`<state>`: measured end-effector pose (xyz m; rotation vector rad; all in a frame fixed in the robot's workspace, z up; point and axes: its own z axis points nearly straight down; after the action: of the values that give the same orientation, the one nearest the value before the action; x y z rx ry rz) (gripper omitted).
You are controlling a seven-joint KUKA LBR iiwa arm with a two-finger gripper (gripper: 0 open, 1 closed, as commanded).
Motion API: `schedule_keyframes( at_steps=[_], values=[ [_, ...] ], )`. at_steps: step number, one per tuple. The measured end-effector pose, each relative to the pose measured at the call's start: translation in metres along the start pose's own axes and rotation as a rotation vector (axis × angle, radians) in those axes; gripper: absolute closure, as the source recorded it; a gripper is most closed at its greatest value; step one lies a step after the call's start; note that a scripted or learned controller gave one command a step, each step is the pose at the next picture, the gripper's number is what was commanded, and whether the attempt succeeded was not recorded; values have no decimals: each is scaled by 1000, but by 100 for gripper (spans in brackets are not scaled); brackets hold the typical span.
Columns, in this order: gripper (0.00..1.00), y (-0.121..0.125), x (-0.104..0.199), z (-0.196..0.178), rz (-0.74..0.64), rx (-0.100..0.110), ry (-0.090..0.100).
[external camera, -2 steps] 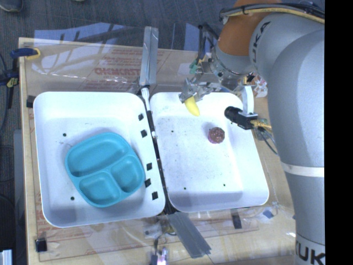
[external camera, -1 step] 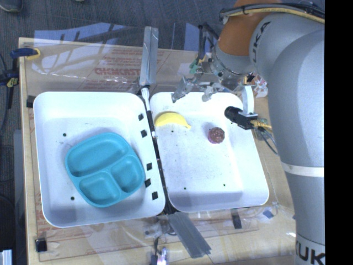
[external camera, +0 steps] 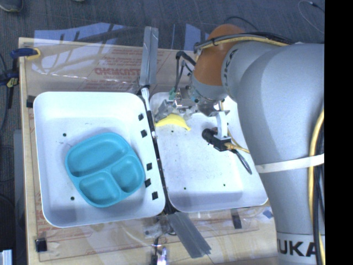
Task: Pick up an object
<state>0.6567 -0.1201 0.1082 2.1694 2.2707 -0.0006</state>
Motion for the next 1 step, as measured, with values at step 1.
schedule_keyframes(
  at_steps=[1],
  values=[
    [0,-22,-8,16,-42,3,1]
  ],
)
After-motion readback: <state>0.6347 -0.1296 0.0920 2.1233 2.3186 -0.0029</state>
